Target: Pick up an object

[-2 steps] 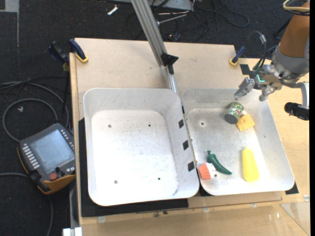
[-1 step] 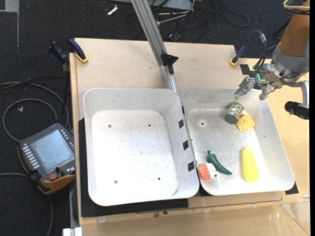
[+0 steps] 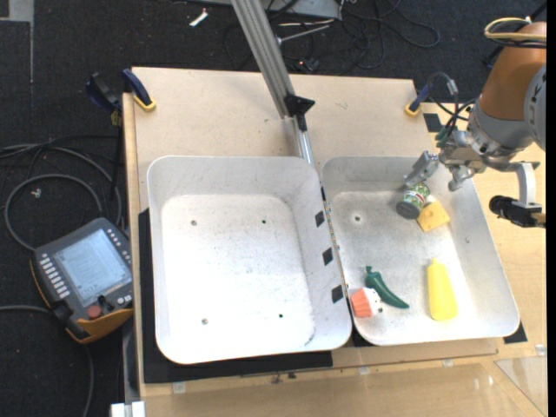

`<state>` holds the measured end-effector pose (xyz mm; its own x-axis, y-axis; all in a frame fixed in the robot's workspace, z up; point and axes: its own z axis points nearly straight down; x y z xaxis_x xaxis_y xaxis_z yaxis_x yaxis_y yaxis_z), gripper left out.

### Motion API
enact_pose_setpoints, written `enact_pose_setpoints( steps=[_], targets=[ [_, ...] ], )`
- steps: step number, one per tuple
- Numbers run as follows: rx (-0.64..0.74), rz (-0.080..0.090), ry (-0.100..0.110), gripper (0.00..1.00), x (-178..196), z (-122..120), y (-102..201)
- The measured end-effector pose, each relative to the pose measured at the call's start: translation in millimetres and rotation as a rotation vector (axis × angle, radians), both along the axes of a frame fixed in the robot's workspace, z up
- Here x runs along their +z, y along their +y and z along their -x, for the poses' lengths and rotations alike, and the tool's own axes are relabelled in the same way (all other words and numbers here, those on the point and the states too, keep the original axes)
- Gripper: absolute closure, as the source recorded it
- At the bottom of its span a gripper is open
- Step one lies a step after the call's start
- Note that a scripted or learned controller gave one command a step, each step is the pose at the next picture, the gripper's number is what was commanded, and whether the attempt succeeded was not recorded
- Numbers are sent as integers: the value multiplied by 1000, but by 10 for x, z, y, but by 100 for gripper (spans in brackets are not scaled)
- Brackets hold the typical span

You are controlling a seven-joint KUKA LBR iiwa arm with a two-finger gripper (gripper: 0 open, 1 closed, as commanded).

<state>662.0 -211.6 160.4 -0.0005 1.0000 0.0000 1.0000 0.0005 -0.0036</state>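
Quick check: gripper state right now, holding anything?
Gripper: open, fingers spread, holding nothing; it sits above the can in the right bin.

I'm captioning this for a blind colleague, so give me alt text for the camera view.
A grey and orange robot arm's gripper hangs over the far side of the right bin, just above a small can and a yellow block. Nearer the front lie a yellow bottle and a green and orange toy.

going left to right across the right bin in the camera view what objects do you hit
Orange and white toy → green toy → small can → yellow bottle. The yellow block overlaps the can and bottle in range, so it's left out.
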Motion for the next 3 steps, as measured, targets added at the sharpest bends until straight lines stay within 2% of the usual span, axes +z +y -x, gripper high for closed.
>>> enact_pose_setpoints(
  steps=[1, 2, 3],
  targets=[
    [3, 0, 0, 0, -597, -34, 82],
    [3, 1, -3, 0, -650, -38, 88],
    [4, 2, -6, 100, -541, -47, 91]
  ],
)
